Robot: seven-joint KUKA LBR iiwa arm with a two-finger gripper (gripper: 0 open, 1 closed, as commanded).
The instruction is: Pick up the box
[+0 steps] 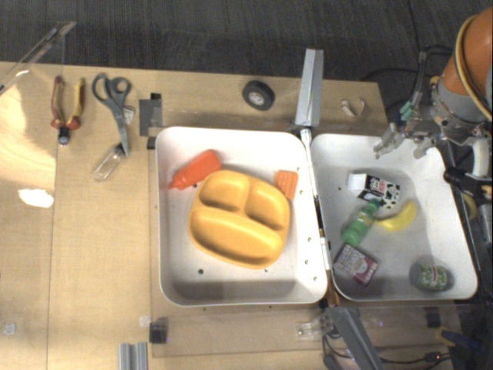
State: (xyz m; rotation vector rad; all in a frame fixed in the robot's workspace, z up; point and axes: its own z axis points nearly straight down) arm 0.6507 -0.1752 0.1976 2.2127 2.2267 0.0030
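Two boxes lie in the right bin (pixel 454 206). A flat purple and pink box (pixel 355 264) rests near the bin's front left corner. A small white box with a black and white print (pixel 376 186) sits towards the back, just above a green bottle (pixel 359 223). My gripper (pixel 403 142) hangs over the bin's back edge at the upper right, well behind both boxes. It is open, its two fingers (pixel 384 145) spread apart with nothing between them.
A yellow banana (pixel 399 217) lies beside the green bottle, and a round grey-green object (pixel 431 276) sits at the front right. The left bin (pixel 173 276) holds a large yellow loaf-shaped item (pixel 239 216), an orange carrot (pixel 194 169) and a small orange piece (pixel 286 182). Scissors (pixel 115 102), pliers (pixel 65 106) and a tape roll (pixel 259 94) lie on the bench.
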